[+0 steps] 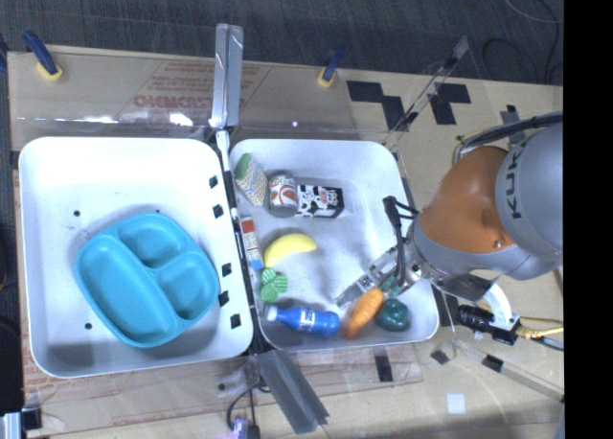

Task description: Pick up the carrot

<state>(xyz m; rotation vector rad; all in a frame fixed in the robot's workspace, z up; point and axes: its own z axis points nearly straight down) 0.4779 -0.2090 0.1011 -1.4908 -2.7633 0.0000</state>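
Carrot (364,312) lying near the front wall of the right bin (316,151) — between blue bottle (305,318) and green toy (393,313). Tool (369,284) hovering just above, looking open, gripping nothing — approaching step; next needing lowering, closing.

I see the carrot (363,312) hemmed in: blue bottle (305,319) touching its left, dark green toy (393,314) on its right, bin wall (421,334) just behind. Open floor lies above, toward the banana (289,248).
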